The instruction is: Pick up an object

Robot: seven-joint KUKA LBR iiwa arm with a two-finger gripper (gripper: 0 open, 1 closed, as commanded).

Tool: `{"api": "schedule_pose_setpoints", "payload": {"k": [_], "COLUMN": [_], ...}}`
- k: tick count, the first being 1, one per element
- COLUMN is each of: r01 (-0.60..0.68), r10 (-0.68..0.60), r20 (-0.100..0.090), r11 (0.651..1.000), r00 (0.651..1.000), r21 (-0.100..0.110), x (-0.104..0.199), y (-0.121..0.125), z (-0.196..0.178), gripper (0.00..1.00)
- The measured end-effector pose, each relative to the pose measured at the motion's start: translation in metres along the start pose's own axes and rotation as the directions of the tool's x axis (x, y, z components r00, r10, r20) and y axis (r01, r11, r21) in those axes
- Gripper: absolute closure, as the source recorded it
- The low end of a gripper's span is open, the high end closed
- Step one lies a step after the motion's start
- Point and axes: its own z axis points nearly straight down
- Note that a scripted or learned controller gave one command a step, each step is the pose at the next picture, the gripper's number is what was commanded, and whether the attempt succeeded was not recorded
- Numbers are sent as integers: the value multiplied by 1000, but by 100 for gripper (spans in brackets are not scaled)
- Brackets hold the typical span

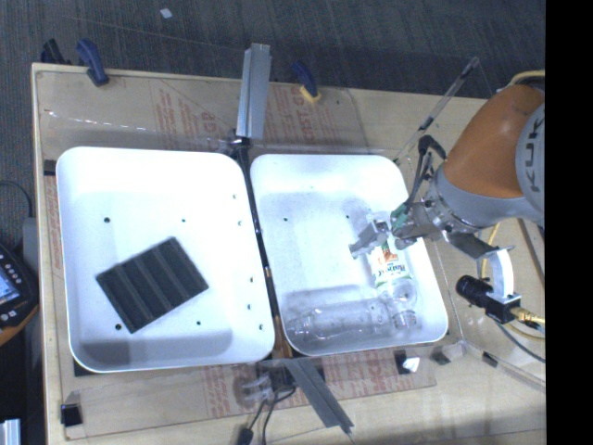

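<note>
Bench [56,100] of pale board carries two shallow white bins side by side, w/ blue clamps on its far edge.

Left bin [83,170]: one dark ribbed pad [152,283], flat, rectangular, black w/ lengthwise grooves, lying at a slant in the near-left part of the floor. Nothing touches it.

Between the bins a grey metal bar [252,91] stands at the far side, over the seam.

Right bin [306,179]: two clear plastic bottles. The larger clear bottle [338,320] lies on its side along the near wall, see-through, no label visible, running left-right. The small labelled bottle [390,272] lies nr the right wall, its near end close to or touching the larger bottle's right end; clear body, white label w/ green and red print, lengthwise axis running roughly far-near.

Gripper [371,235] sits low over the right bin, right at the far end of the small labelled bottle. Its grey metal parts overlap the bottle's top end in this view, so contact can't be judged. Whether it is spread or closed, can't tell; too small and cluttered. No object is clearly seen held in it.

Arm [496,156] enters from the right, orange band above a grey wrist, cables trailing beside it over the bench's right side.
</note>
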Motion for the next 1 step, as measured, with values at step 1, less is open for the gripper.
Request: {"api": "schedule_pose_setpoints", "payload": {"k": [1], "r01": [-179], "r10": [179], "r20": [-3], "r11": [984], "r00": [984], "r21": [7], "x": [-11], "y": [26], "z": [72], "gripper": [0]}}
